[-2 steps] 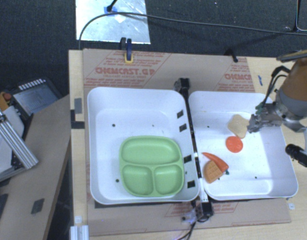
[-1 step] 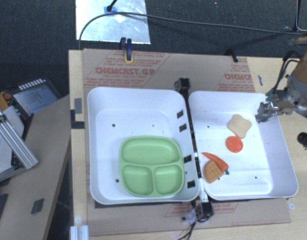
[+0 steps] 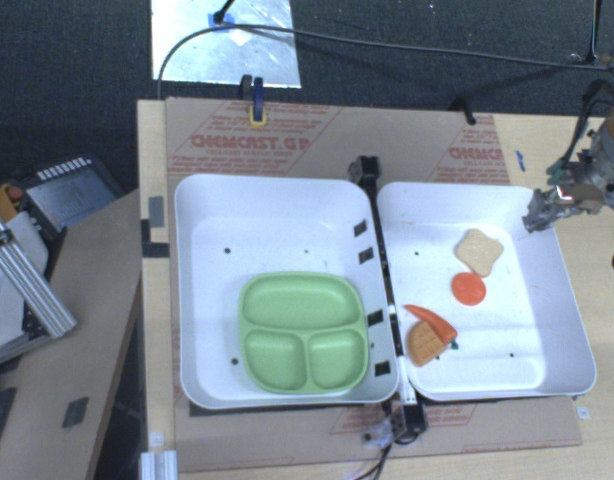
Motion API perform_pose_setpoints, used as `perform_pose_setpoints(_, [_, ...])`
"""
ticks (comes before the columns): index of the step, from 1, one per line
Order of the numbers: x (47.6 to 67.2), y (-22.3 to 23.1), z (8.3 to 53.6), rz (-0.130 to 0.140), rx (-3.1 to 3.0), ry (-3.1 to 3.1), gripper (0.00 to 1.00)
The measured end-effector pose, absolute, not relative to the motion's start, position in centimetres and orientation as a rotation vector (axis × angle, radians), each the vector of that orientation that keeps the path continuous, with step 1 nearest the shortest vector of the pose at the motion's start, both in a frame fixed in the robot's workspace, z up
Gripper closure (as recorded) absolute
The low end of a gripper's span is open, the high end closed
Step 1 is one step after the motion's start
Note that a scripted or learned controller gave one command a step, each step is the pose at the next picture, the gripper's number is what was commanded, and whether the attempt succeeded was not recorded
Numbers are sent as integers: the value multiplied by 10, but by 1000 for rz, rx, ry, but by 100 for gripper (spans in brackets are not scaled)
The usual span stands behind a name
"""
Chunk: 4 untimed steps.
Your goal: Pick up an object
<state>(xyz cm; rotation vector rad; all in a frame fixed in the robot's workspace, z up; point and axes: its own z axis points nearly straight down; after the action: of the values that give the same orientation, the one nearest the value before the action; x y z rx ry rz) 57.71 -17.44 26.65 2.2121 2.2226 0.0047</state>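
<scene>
Fingers (image 3: 540,213) at the right bin's (image 3: 547,368) far right rim are blurred; I cannot tell their spread. Inside lie a beige toast piece (image 3: 479,251), a red disc (image 3: 469,289), and an orange carrot (image 3: 430,319) angled down-right across a waffle (image 3: 424,344). A green tray (image 3: 302,330) sits in the left bin (image 3: 202,268).

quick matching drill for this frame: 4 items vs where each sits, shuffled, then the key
Items:
1. green divided plate
2. beige bread piece
3. round red slice
4. claw

Places:
A. over the right bin's far right rim
B. left bin, near half
C. right bin, just nearer than the bread
D. right bin, farthest food piece

Pairs: 1-B, 2-D, 3-C, 4-A
</scene>
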Motion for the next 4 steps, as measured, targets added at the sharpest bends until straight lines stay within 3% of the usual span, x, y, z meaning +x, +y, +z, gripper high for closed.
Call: perform_pose_setpoints(4, [529,13,236,2,2214,2231,100])
